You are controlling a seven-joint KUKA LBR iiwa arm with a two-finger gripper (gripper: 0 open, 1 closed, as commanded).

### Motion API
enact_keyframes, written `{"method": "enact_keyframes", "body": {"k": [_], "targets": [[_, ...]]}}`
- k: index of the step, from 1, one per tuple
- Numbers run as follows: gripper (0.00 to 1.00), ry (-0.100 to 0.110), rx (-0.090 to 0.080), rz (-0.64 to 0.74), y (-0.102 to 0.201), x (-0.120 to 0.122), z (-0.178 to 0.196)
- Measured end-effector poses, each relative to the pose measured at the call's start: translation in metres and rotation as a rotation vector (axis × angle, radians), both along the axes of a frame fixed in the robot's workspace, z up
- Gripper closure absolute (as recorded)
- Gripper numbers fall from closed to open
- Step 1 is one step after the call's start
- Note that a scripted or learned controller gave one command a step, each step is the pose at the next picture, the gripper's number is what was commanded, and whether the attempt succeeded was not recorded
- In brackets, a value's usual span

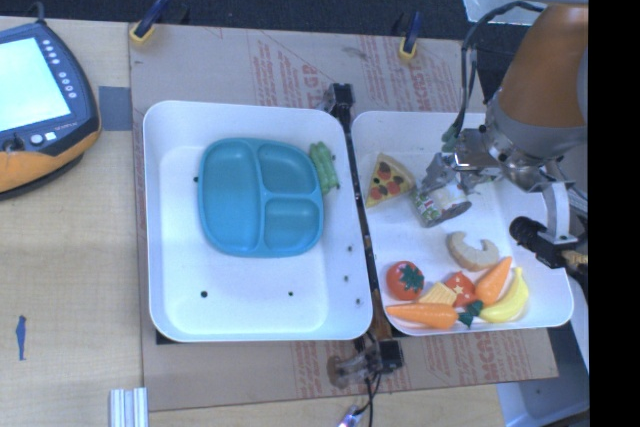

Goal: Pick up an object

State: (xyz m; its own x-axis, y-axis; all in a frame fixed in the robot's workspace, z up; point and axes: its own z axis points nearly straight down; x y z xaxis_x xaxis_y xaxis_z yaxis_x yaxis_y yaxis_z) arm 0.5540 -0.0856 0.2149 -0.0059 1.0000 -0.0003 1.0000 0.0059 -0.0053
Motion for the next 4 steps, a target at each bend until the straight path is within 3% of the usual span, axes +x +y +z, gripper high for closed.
{"method": "enact_keyframes", "body": {"k": [1,2,3,4], "targets": [[1.0,-0.002,0.0,-0.003,-0.059,0.016,0.029],[1.0,-0.001,0.001,0.0,-0.02,-0.048,0.046],[1.0,-0.002,0.0,-0.003,-0.088,-0.062,0.042],[1.0,-0.001,0.0,0.0,-0.027,-0.078,0.039]]}}
